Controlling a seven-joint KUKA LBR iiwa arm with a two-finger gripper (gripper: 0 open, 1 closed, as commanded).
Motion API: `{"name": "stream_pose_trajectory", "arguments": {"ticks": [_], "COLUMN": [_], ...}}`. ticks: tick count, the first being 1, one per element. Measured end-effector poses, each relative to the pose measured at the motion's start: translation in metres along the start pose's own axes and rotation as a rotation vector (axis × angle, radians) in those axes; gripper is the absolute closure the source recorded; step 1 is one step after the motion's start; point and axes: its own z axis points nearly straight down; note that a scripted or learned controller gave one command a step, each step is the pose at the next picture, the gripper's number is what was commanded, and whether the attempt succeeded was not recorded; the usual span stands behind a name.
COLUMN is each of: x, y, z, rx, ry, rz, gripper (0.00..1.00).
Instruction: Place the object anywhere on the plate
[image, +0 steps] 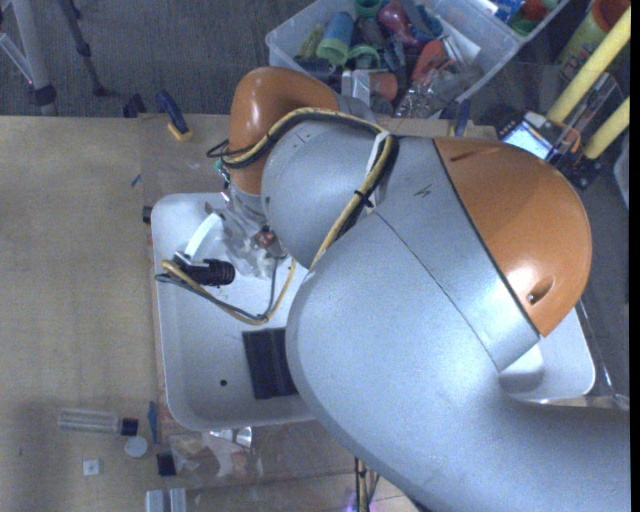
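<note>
One shallow white bin (175, 330) lies in plain sight on the tan counter (70, 260), with a black rectangular object (268, 363) flat on its floor near the front wall, while a clear tub of colourful clutter (400, 40) sits past the counter's far edge on grey carpet. The grey arm (420, 330) sweeps in from the right, covering most of the bins. Its orange-banded wrist bends down so the tool (235, 235) hangs over the bin's far end; whether it is spread or pressed together cannot be told.

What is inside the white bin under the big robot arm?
Inside the white bin lies a flat black rectangular thing on the floor, plus a small dark speck. The arm covers the rest of the bin, so anything under it is hidden.
</note>
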Motion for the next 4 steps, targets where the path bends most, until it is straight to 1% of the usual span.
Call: {"name": "stream_pose_trajectory", "arguments": {"ticks": [1,2,3,4], "x": [-0.011,-0.019,-0.009,-0.011], "y": [-0.008,-0.014,-0.005,-0.006], "z": [-0.135,-0.336,-0.335,-0.349], "rx": [-0.001,-0.002,-0.003,-0.003], "ry": [-0.003,-0.003,0.001,0.003], "rz": [-0.453,-0.877,-0.187,0.329], "gripper": [1.00,1.00,1.00,1.00]}}
